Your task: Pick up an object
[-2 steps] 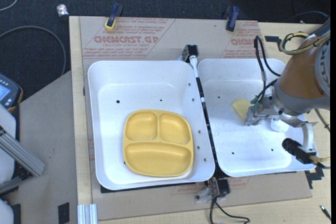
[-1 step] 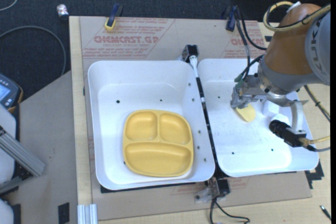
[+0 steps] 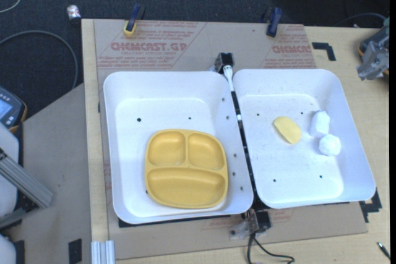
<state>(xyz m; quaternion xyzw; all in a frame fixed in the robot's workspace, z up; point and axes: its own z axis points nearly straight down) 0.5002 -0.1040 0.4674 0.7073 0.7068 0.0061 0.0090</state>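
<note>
Objects to pick lie in both white bins on the desk (image 3: 93, 133). Nearest, a yellow divided plate (image 3: 185, 168) sits flat in the left bin (image 3: 124, 86), toward its front. In the right bin (image 3: 334, 182), a small yellow oval piece (image 3: 288, 130) lies near the middle, with two white lumps (image 3: 324, 133) close beside it on the right. Farther back, at the right edge, the grey claw (image 3: 374, 55) hangs outside the bins; whether it is open I cannot tell.

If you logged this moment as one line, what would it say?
left bin: yellow divided plastic plate | right bin: yellow oval piece, two white lumps | gripper: right edge, away
</note>
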